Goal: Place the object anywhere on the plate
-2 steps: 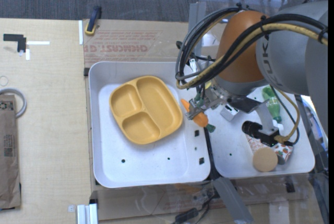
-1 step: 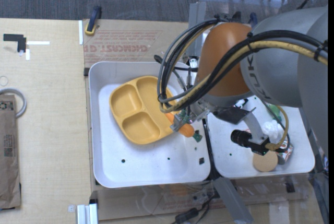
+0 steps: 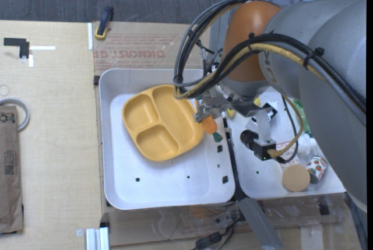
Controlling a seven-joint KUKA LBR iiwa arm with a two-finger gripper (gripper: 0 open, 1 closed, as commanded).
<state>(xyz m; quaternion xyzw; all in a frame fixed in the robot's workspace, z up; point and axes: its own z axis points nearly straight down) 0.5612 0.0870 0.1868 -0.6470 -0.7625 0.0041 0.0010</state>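
A yellow plate with three compartments lies tilted in the left white bin. My gripper hangs over the plate's right rim, close to the wall between the two bins. A small orange toy carrot with a green tip sits right at the fingertips, and the gripper looks shut on it. The carrot is level with the plate's right edge, just outside the compartments. The arm and its cables cover the back of the right bin.
In the right bin, a tan round disc and a small patterned object lie at the front right, with a green item partly under the arm. A cardboard sheet lies behind the left bin.
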